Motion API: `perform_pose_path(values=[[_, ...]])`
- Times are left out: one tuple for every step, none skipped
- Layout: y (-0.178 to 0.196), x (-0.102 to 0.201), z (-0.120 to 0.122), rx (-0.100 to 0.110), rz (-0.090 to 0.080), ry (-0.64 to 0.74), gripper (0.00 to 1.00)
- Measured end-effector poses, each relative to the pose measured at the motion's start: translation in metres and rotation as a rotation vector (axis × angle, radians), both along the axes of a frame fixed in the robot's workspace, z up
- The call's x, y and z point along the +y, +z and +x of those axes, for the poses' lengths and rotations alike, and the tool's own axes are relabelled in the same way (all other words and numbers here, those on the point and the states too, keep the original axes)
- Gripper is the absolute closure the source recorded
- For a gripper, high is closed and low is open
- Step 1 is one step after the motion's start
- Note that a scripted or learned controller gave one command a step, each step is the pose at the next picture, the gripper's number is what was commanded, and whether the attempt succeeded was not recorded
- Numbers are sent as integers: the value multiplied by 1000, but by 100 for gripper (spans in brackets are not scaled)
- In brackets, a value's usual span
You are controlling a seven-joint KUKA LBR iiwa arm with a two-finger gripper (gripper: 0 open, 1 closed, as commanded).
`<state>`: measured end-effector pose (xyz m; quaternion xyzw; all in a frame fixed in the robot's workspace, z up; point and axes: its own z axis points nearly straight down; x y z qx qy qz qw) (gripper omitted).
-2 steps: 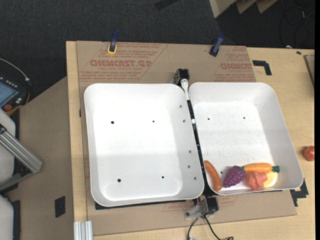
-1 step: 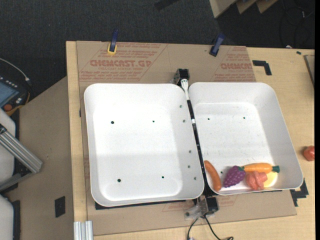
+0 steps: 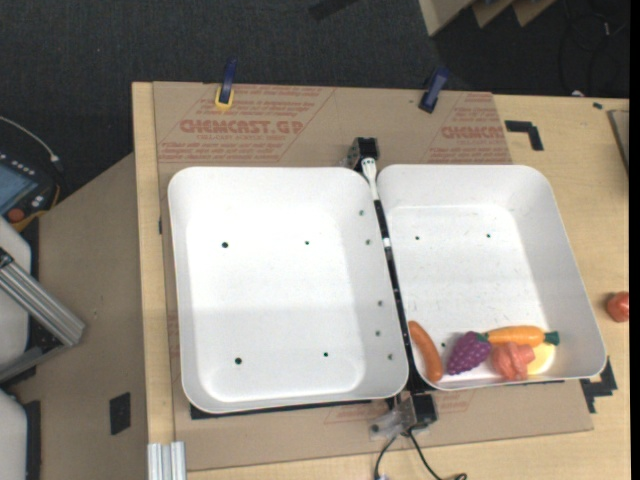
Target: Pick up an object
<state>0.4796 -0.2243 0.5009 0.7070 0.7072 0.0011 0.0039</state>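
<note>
Bins: two shallow white bins side by side on the counter (image 3: 300,118), the left bin (image 3: 200,268) and the right bin (image 3: 560,258), their inner walls touching along a dark seam.
Counter: one brown cardboard-covered board with red lettering at its 12 o'clock edge.
Clamps: two blue clips on that far edge, one at 11 o'clock (image 3: 228,80) with a yellow piece, one at 1 o'clock (image 3: 434,88).
Toys in right bin: five, all bunched at the bin's 6 o'clock wall.
Sausage: one orange-red sausage (image 3: 425,350), lying at a slant, nearest the seam.
Grapes: one purple grape bunch (image 3: 467,353), just beside the sausage.
Carrot: one orange carrot (image 3: 520,335) with a green tip, lying across the top of the group.
Red piece: one red toy (image 3: 510,361) under the carrot, touching the grapes.
Yellow piece: one yellow toy (image 3: 541,359), partly hidden, kind unclear.
Loose item: one red-orange object (image 3: 618,307) on the counter at 3 o'clock, outside the bins.
Gripper: cannot tell its state.
</note>
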Motion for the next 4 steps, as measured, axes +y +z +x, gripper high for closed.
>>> perform_pose_path(values=[[37,0,0,-2,-1,0,100],[-16,1,0,12,5,-1,100],[19,0,0,0,0,0,100],[35,0,0,0,0,0,100]])
